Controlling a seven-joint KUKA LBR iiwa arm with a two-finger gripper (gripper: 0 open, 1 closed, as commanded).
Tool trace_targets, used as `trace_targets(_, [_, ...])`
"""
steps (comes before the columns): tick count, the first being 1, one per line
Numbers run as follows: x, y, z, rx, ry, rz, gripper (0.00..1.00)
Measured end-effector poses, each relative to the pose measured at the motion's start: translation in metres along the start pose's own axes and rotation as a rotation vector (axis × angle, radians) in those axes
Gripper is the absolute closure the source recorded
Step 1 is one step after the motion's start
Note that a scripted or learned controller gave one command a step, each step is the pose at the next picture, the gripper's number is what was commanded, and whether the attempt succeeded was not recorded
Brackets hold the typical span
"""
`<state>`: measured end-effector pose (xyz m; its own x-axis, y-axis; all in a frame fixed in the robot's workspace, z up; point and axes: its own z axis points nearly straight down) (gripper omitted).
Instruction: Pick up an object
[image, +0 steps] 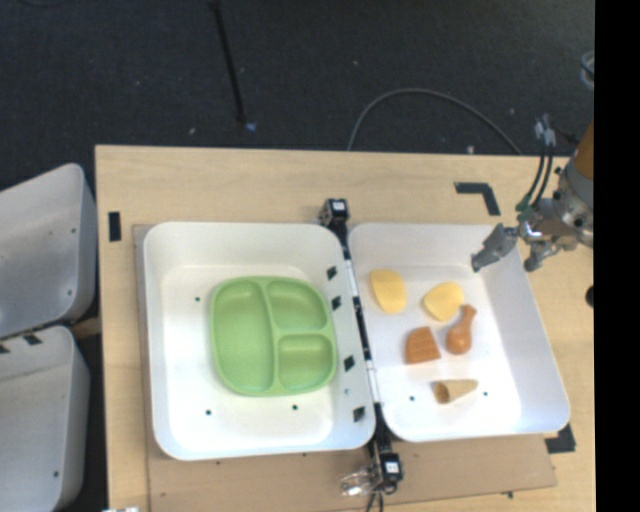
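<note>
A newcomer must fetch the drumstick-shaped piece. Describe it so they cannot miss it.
Look in the right-hand white bin, among the small food pieces. The brown drumstick lies below the yellow piece and right of the orange block. It alone has a narrow stem and rounded end.
</note>
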<state>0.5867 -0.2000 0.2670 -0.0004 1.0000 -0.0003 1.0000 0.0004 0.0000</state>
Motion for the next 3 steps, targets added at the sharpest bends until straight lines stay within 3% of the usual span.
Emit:
trace_targets(1, [-0.003, 0.009, 0.056, 0.005, 0.0, 0.0, 0.0])
trace_targets(3, [0.003, 0.002, 0.165, 0.006, 0.001, 0.004, 0.0])
